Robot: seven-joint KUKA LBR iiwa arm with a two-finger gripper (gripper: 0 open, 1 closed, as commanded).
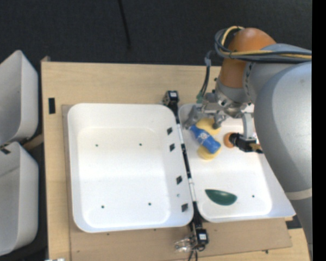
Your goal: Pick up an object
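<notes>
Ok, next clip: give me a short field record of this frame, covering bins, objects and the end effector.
left bin: white, shallow
right bin: holds all the objects
blue object: lies tilted across a yellow piece
orange object: small, right of the blue one
dark green object: near the bin's front
end effector: above the blue object, fingers unclear
grasp: none visible

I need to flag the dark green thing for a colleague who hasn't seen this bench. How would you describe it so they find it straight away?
Look at the right-hand bin, the one under the arm. Near its front edge, apart from the cluster under the gripper, lies the dark green object. It is flat, half-moon shaped and lies alone, unlike the blue cylinder and yellow pieces farther back.
</notes>
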